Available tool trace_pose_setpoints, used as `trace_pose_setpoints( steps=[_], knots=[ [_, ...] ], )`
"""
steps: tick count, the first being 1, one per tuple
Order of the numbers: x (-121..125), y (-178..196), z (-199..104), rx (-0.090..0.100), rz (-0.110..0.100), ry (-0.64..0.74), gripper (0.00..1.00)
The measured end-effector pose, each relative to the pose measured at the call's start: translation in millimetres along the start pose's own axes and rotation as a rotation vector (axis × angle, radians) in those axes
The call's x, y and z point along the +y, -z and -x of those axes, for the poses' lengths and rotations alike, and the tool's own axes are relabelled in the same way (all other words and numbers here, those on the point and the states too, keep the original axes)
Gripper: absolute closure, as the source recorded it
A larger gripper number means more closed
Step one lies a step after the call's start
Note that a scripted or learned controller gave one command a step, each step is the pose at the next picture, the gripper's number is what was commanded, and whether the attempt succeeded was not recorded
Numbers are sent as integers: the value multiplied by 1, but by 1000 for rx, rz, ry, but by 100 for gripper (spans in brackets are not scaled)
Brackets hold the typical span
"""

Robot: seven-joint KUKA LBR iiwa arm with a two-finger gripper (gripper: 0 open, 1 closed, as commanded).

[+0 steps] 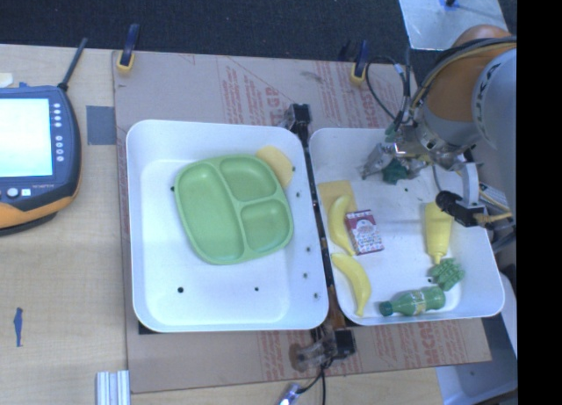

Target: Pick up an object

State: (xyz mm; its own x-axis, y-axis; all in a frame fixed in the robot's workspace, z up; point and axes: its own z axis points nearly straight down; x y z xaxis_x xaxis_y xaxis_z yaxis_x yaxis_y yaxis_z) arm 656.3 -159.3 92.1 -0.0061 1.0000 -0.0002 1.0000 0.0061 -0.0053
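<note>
We look down on a worktop (79, 280) that carries two shallow white bins side by side. In the left bin (149, 298) lies a green divided plate (234, 208), and a pale yellow piece (277, 163) peeks out from under the plate's far right corner.

The right bin (481, 302) holds the loose objects. Along its left wall we see two yellow bananas: the upper banana (336, 212) and, nearer to us, the lower banana (353, 281). A small red carton (363, 232) lies just beside the upper one. A yellow squeeze bottle (437, 227) lies toward the right side, a green broccoli piece (447, 273) sits just below it, and a green bottle (413, 302) lies on its side near the front wall.

The arm (470, 87) reaches in from the right, and its gripper (393, 164) sits low over the far part of the right bin. Something small and dark green shows at the jaws, but we cannot tell whether they are open, closed or gripping anything.

A teach pendant (31, 153) rests at the left edge of the worktop.
</note>
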Motion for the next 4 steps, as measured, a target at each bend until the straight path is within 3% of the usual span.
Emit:
trace_pose_setpoints(
  steps=[1,2,3,4],
  knots=[
    [-1,71,53,0,4,-4,0],
    [-1,-1,41,0,0,-1,0],
    [0,15,52,-1,4,-3,0],
    [0,0,-6,0,1,0,0]
  ],
)
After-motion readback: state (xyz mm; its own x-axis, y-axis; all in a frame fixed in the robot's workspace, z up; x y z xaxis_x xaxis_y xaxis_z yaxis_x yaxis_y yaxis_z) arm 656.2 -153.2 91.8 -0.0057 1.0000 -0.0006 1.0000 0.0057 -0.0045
